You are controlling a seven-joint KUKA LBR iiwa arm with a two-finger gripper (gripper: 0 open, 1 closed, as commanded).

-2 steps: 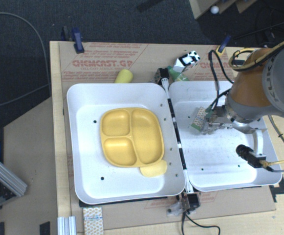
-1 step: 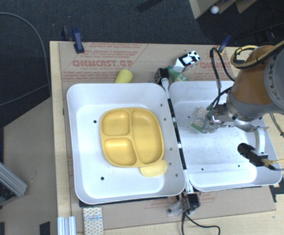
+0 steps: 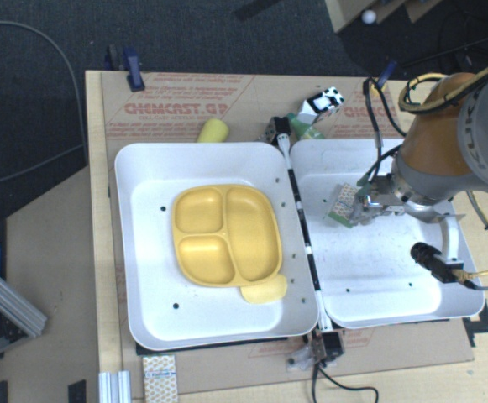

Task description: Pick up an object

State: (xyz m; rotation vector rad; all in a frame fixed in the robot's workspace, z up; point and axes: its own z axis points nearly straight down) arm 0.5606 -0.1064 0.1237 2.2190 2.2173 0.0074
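Right bin (image 3: 395, 300) mostly bare, claw (image 3: 363, 208) beside a small green-edged card (image 3: 342, 204), grip perhaps unreadable.

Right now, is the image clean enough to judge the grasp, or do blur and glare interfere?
Camera view: even, soft lighting; the white bins look bright without washing out the yellow plate; the claw and the small object beside it look soft and small, so contact is unclear.

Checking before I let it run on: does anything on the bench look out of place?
A yellow block and a black-and-white toy lie on the board behind the bins, outside both. In the left bin, a yellow piece pokes out from under the divided plate.
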